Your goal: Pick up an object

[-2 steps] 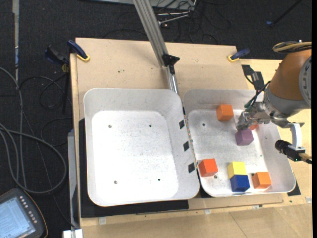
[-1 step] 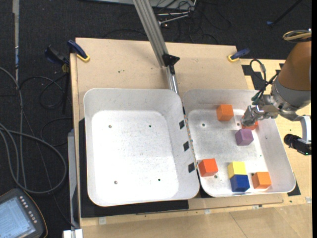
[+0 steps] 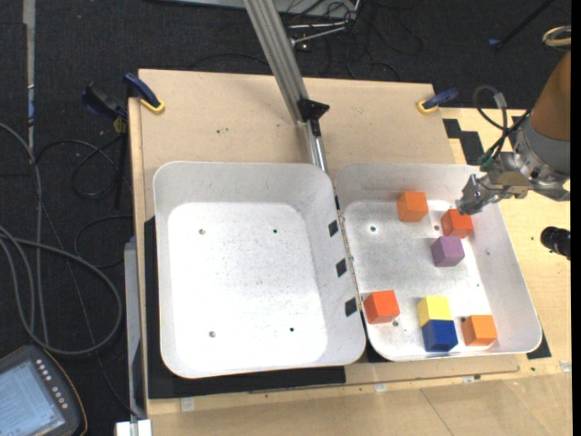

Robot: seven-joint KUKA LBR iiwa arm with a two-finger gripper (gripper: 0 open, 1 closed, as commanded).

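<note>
The right bin (image 3: 399, 266) holds several small cubes. An orange cube (image 3: 412, 205) lies near its back, and a red-orange cube (image 3: 457, 222) sits just right of it. A purple cube (image 3: 447, 251) is close in front of that one. Along the front are another orange cube (image 3: 381, 305), a yellow cube (image 3: 434, 309) touching a blue cube (image 3: 439, 335), and a third orange cube (image 3: 478, 330). My gripper (image 3: 474, 198) comes in from the right and hangs at the red-orange cube's upper right edge. I see nothing held in it.
The left bin (image 3: 241, 262) lies beside the right one, their rims meeting at the middle. A slanted metal pole (image 3: 277, 48) crosses the back of the bench. Clamps sit at the board's back corners (image 3: 145, 94).
</note>
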